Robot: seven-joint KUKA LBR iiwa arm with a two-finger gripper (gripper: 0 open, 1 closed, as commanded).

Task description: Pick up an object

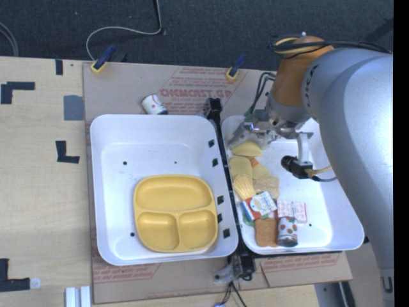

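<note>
Yellow is catching the eye first: one sectioned tray (176, 219) is lying alone in the left bin (105, 171), three compartments facing up, pushed toward the near right corner.

Over in the right bin (332, 232) the action is gathering. The arm (297, 75) is reaching in from the right, orange band up top, and the tool (255, 131) is hovering low at the far end of that bin, just above the pile. Whether its fingers are apart or together, I cannot tell from this slant; nothing is visibly sitting between them.

The pile (259, 194) is running down the bin's left wall, likely where things have slid and settled. I'm counting roughly: one pale yellow piece (246, 149) just under the tool, two or three tan pieces (243, 178) beneath it, two small packets (262, 204), one brown slab (266, 232), and one dark can (288, 231). They are touching and overlapping, so the count is loose.

The pale yellow piece is looking like the target, being nearest the tool. One small white cup (153, 105) is lying on its side on the desk (38, 171) behind the left bin, and two clamps (102, 61) are pinning the board at the far edge.
</note>
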